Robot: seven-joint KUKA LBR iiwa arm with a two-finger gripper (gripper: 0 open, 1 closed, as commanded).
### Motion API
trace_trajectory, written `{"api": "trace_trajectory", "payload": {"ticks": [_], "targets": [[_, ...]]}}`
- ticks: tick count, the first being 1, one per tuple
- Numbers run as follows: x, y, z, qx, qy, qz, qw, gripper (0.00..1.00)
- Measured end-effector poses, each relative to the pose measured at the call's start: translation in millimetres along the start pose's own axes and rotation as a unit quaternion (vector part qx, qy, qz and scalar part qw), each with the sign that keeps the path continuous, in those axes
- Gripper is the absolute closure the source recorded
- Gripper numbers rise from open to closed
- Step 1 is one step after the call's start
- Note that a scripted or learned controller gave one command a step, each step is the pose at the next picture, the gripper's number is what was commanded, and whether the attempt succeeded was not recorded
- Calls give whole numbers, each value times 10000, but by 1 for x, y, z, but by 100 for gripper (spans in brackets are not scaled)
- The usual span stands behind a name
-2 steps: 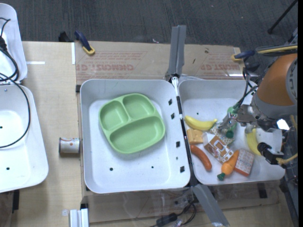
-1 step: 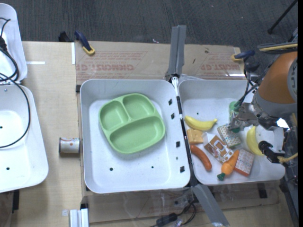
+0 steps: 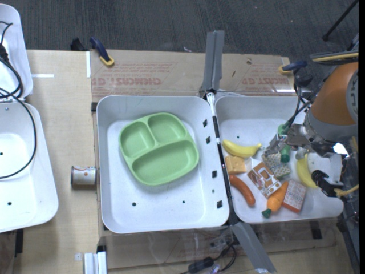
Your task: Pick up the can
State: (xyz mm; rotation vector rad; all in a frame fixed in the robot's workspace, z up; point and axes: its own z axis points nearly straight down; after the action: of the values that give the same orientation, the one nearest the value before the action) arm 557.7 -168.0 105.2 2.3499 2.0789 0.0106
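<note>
Clutter surrounds the gripper point(image 3: 283, 147), which hangs low over the right-hand white bin point(image 3: 251, 114) at the end of a grey arm with an orange band point(image 3: 341, 99). How it is set cannot be told from this slanted overhead view; the tip is a dark, small blur against the items below it.

Just beside the gripper lie a patterned packet point(image 3: 278, 163), a yellow banana point(image 3: 242, 149) on the side away from the arm, an orange block point(image 3: 235, 164), a red sausage-shaped toy point(image 3: 243, 189), a printed carton point(image 3: 263, 177), a toy carrot point(image 3: 276, 197), a pink box point(image 3: 295, 196) and a second yellow fruit point(image 3: 305, 172).

The can point(image 3: 84, 176) is well apart from the gripper, beyond the far bin point(image 3: 108, 153) that holds a green divided plate point(image 3: 159, 148). It lies on its side on the desk point(image 3: 74, 119), outside both bins, just beside that bin's outer wall.

The main risk is a grasp on the wrong thing: a descent here would close on the packet or fruit, not the can. A cylinder on its side may also roll when touched, and the bin wall next to it leaves little room, so the gripper could strike the rim. It may possibly lie beyond the arm's easy reach.
</note>
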Motion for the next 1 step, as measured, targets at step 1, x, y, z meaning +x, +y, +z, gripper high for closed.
{"api": "trace_trajectory", "payload": {"ticks": [1], "targets": [[-1, 0, -9, 5, -2, 2, 10000, 100]]}}
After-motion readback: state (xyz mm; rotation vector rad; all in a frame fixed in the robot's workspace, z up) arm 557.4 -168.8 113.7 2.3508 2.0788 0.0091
